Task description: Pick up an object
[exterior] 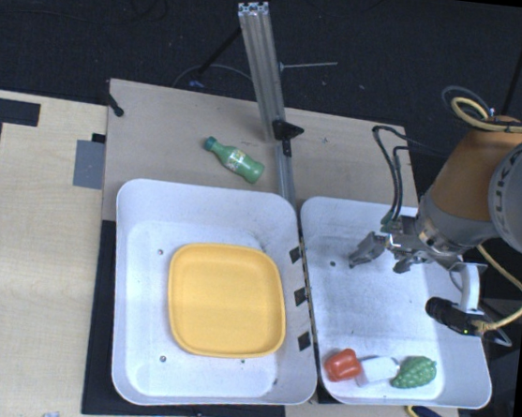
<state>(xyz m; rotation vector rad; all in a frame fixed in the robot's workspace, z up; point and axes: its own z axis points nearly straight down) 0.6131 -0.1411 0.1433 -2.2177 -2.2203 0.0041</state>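
1. camera view shows the gripper [383, 256] hanging over the upper part of the right bin [465, 393], its two fingers spread apart with nothing between them.
2. well below the gripper, toward the bin's near edge, three small items lie in a row: a red pepper [343, 363], a white block [377, 369] touching it, and a green grape bunch [414, 372] just beyond the block.
3. the red pepper sits almost straight beneath the fingers. judging by its look, it is a light, hollow plastic toy, stiff but smooth and rounded, so it may squirt out of a pinch; closing across its widest middle seems safest.
4. the white block crowds one flank of the pepper, so the fingers would do better straddling it along the free sides.
5. away to the gripper's far side, the left bin [135, 235] holds a yellow plate [226, 299], and a green bottle [234, 159] lies on the bench beyond.
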